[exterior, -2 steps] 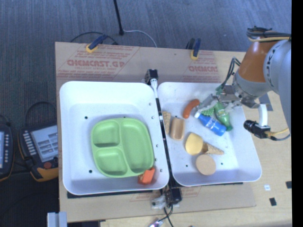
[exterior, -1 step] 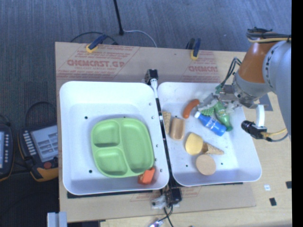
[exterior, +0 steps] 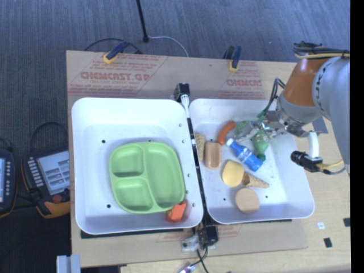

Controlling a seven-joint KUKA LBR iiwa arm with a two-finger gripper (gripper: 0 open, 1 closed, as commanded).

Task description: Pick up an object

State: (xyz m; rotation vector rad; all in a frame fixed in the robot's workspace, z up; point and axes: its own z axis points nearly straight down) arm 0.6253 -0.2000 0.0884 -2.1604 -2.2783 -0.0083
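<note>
The pincer (exterior: 263, 127) is lowered into the far part of the right white plastic bin (exterior: 296, 209), above a small green object (exterior: 261, 145); whether its fingers are parted or closed cannot be told, and nothing can be seen held between them. Just to its near left a blue plastic bottle with a white cap (exterior: 245, 154) is laid on its side, slanted, close to the green object. An orange carrot-shaped piece (exterior: 226, 132) is seen to the left of the pincer. Farther out, a tan cylinder (exterior: 212, 154), a yellow rounded lump (exterior: 232, 173) and a round tan disc (exterior: 247, 199) are spread nearer the front rim. In the left white bin (exterior: 91, 112) a green divided plastic tray (exterior: 147, 176) is set, with a small orange block (exterior: 177, 211) touching its front corner. Both bins are carried by the brown desk (exterior: 114, 73).
</note>
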